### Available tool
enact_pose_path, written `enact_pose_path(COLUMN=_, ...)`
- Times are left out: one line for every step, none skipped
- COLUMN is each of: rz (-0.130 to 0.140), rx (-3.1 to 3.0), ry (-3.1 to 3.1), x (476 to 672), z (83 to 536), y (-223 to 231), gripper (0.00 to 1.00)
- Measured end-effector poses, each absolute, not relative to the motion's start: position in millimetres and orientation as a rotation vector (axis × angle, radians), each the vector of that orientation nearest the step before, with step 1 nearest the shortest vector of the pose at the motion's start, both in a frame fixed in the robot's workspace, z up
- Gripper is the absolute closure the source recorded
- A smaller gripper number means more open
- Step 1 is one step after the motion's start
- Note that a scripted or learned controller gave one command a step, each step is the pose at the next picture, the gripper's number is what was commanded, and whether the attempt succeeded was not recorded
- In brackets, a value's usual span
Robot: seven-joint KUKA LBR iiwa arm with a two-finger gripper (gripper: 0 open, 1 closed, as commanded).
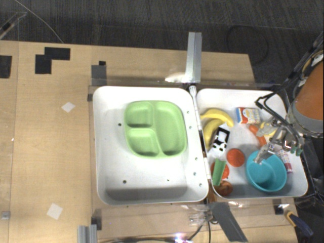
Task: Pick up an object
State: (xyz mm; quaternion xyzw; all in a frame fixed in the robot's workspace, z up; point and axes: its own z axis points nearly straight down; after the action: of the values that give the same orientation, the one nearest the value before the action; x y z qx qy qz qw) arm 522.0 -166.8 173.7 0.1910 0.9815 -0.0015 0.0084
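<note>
The arm comes in from the right, and its gripper (271, 148) hangs low over the right bin (302, 189), just above the near rim of a blue bowl (267, 173) in that bin's front right corner. From here I cannot tell how the jaws stand; cables and metal parts crowd around them, and nothing shows clearly between them.

The right bin is crowded. Two bananas (214, 121) lie along its left wall, with a small black-and-white item (220, 138) resting against them. A red ball (235, 157) sits just left of the bowl, and a green stick-shaped piece (218, 171) lies near the front left, beside a brownish round thing (224, 188). A small white carton (247, 115) with red and blue print stands towards the back; its lettering is too small to read.

The left bin (109, 181) holds a green divided tray (154, 128). Both bins sit on the wooden desk (45, 151).
</note>
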Motion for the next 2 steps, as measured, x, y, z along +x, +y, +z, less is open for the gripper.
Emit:
enact_pose_path(rz=-0.001, rx=0.521, ry=3.088, x=513.6, z=94, y=-155, gripper=0.00)
enact_pose_path(rz=-0.001, rx=0.390, ry=3.087, x=495.8, z=93, y=-91, gripper=0.00)
